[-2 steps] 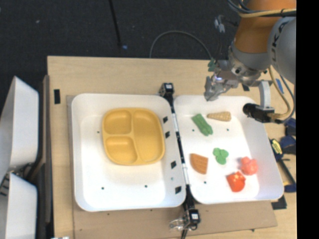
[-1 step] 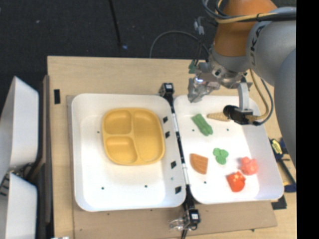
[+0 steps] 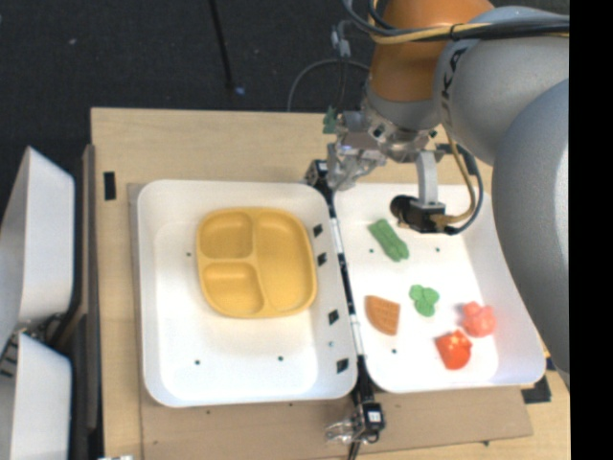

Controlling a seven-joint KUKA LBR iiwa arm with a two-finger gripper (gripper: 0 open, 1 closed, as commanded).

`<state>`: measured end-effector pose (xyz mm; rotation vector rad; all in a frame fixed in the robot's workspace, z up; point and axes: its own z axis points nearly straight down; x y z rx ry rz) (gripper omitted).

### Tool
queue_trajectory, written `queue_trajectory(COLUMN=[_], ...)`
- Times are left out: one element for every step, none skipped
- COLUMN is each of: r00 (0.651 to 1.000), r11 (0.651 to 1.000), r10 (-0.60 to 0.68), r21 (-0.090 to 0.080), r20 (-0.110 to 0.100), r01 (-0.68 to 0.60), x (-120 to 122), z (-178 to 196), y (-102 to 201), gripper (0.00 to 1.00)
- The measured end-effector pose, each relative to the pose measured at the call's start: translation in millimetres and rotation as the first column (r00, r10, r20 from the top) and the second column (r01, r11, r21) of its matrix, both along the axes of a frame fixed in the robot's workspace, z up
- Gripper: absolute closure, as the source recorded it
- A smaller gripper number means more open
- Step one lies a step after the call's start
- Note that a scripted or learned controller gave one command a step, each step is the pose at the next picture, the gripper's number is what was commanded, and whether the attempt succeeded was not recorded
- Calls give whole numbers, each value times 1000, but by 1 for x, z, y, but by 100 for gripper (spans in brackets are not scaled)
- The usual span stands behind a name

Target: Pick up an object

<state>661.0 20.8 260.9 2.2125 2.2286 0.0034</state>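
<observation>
Pale wooden bench [image 3: 110, 137], against a dark floor [image 3: 115, 36], carrying two white bins: left bin [image 3: 163, 372] with yellow plate [image 3: 257, 262]; right bin [image 3: 503, 357] with green piece [image 3: 389, 241]. Gripper [image 3: 347, 166] at their far junction, closure indiscernible.

You had bare floor in the left bin [image 3: 172, 353] all round the plate [image 3: 257, 262], widest at 6 and 9 o'clock. In the right bin [image 3: 412, 372], toys [image 3: 423, 299] dotted the centre and 4 round to 10 o'clock; the arm [image 3: 517, 113] overhung 12 to 3 o'clock.
</observation>
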Motion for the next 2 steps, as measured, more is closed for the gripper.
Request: queue_trajectory(r00=[1000,1000], r11=[1000,1000], r10=[-1,-5], r21=[-1,-1], r20=[-1,-1], r01=[1,5], x=[11,10], z=[-16,-15], y=[43,41], gripper=[100,0])
